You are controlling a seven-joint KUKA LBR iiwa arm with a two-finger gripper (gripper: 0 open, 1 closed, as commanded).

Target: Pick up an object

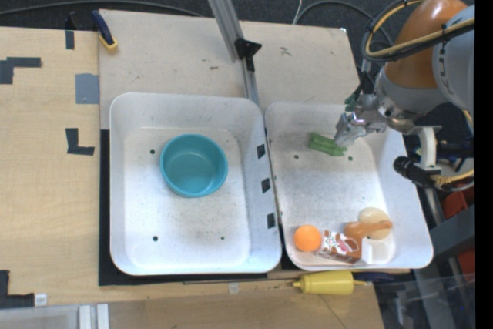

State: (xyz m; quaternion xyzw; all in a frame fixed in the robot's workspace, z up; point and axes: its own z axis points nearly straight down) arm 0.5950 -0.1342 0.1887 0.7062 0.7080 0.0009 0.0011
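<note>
The green piece (326, 144) lay in the right bin (400, 204), long axis roughly left-right, its right end just under the gripper (344, 132); finger state could not be told.

A small green object (327, 144) is lying flat on the floor of the right bin (323, 189), toward its twelve o'clock end, stretching from ten o'clock to four o'clock. The hand (347, 131) is sitting at its two o'clock end, right against it.
</note>
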